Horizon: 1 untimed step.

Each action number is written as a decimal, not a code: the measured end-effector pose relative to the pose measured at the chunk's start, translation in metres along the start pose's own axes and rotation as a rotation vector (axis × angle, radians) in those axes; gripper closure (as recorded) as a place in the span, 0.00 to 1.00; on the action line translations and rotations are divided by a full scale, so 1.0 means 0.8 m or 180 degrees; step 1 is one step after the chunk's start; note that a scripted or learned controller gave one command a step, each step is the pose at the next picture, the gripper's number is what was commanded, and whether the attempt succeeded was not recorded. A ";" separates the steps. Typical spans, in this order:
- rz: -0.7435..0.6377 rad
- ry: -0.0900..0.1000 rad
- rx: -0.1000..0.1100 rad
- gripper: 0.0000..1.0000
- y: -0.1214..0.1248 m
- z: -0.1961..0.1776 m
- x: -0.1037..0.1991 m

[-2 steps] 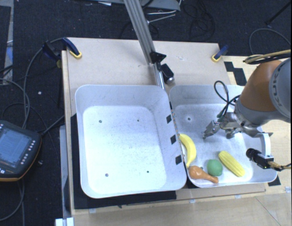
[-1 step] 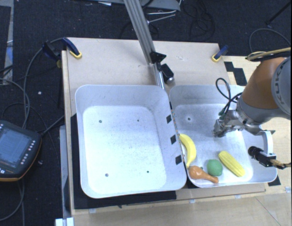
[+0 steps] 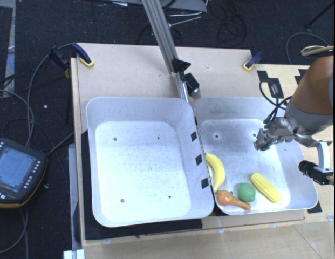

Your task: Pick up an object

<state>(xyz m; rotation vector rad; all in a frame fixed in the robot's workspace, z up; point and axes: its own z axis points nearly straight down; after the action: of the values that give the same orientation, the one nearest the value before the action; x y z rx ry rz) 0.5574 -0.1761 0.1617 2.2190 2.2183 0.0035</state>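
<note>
1. Gripper point(image 3: 262, 140) is hanging over the right bin point(image 3: 232, 127), toward the bin's two o'clock, with nothing between its fingers; whether they are apart or together I cannot tell, as they are showing only as a dark cluster.
2. Arm point(image 3: 317, 93) is reaching in from three o'clock, its orange band sitting above the grey wrist.
3. Banana point(image 3: 216, 170) is lying at the bin's eight o'clock, curving along the left wall.
4. Green ball point(image 3: 245, 191) is resting at six o'clock, touching the orange drumstick-shaped toy point(image 3: 231, 199) at seven o'clock.
5. Corn cob point(image 3: 265, 187) is lying tilted at five o'clock, just beside the ball.
6. All four things are sitting well apart from the gripper, toward its six o'clock.
7. Left bin point(image 3: 140, 169) is adjoining the right one.
</note>
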 end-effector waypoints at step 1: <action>-0.0002 0.0001 0.0003 1.00 0.000 -0.053 0.002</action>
<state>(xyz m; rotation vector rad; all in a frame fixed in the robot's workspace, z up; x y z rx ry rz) 0.5569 -0.1741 0.2039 2.2188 2.2197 0.0031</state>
